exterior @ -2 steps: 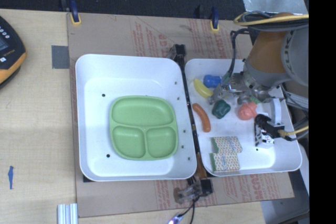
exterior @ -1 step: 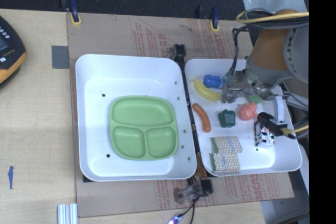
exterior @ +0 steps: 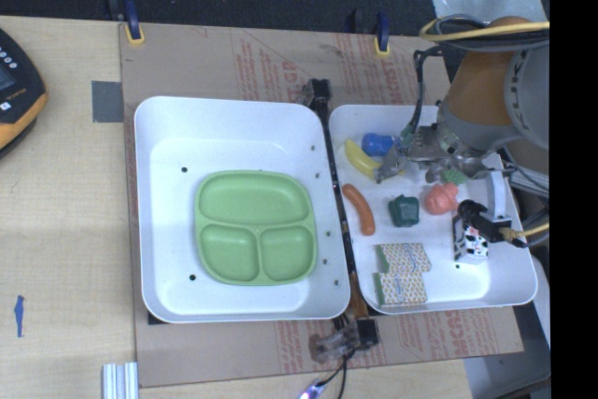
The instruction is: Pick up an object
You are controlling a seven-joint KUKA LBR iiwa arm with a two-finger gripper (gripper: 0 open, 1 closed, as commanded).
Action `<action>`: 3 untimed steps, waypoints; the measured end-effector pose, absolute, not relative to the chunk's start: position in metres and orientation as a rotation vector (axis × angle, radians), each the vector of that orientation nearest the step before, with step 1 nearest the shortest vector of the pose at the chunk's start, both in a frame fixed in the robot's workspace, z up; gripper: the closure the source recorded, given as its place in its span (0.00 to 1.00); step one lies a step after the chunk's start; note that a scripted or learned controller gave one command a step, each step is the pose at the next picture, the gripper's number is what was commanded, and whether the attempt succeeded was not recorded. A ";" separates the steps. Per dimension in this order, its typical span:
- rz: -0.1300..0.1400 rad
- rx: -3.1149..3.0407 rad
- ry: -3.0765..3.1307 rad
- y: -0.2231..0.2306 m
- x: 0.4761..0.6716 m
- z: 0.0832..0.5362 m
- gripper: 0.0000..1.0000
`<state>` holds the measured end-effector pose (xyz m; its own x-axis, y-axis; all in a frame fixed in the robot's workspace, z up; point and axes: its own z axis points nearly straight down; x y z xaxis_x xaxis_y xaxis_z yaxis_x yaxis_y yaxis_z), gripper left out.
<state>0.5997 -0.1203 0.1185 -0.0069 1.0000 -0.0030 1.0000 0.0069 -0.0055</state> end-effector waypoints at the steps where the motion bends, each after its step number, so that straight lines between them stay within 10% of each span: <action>1: 0.006 -2.215 -2.224 -0.143 0.562 0.102 0.00; 2: 0.008 -2.211 -2.227 -0.144 0.562 0.113 1.00; 3: 0.002 -2.214 -2.227 -0.045 0.606 0.206 1.00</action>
